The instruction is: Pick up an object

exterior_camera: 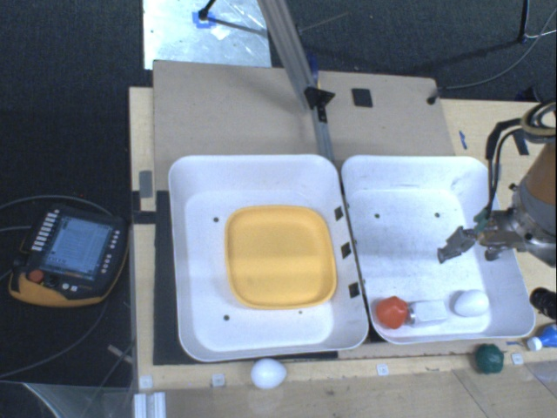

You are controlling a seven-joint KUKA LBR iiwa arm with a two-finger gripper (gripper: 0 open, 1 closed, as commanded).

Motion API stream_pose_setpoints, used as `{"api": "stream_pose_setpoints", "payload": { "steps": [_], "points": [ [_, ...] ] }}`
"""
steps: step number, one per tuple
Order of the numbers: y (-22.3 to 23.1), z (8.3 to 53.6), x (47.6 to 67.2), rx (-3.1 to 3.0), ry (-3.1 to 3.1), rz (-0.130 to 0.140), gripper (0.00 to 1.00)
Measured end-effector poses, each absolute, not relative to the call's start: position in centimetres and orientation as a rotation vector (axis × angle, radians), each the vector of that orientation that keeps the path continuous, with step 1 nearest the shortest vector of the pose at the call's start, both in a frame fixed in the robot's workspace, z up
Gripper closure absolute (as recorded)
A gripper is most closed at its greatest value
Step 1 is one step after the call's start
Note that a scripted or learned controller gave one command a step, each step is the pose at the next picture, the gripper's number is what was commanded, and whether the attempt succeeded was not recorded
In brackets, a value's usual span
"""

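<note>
A grey KUKA arm with an orange band reaches in from three o'clock over the right bin (418, 181), its gripper (459, 244) hanging above the bin's right-hand floor with nothing visibly between its dark fingers; how far they are parted cannot be told from this slanted overhead view. The candidate objects lie along the bin's six o'clock wall: a red ball (392, 312) at about seven o'clock, a clear, pale piece (426, 312) just beside it, and a white egg-shaped object (471, 303) at about five o'clock, nearly under the gripper but apart from it. In the left bin (196, 233) a yellow plate (281, 256) sits flat at centre. Outside the bins, a second white egg (268, 373) rests on the bench at the left bin's six o'clock edge, a dark green ball (489, 358) lies off the right bin's five o'clock corner, and a teach pendant (68, 259) sits on the floor at nine o'clock. By the look of it the pick is not yet made: the approach is in hand, while the descent, the grasp and the lift all remain to be done.
</note>
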State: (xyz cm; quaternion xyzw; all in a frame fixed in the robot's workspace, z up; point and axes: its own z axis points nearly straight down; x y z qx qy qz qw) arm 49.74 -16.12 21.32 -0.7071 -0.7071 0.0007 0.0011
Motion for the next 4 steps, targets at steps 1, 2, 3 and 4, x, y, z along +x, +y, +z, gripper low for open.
{"api": "stream_pose_setpoints", "payload": {
  "steps": [1,2,3,4],
  "points": [
    [-16.5,15.2,49.6,-2.219,-2.218,0.004,0.0],
    [-15.9,9.2,49.7,-2.218,-2.219,0.003,0.0],
    [-15.9,10.5,49.8,-2.222,-2.222,-0.001,1.0],
    [-16.1,16.7,50.3,-2.224,-2.226,-0.005,1.0]
  ]
}}
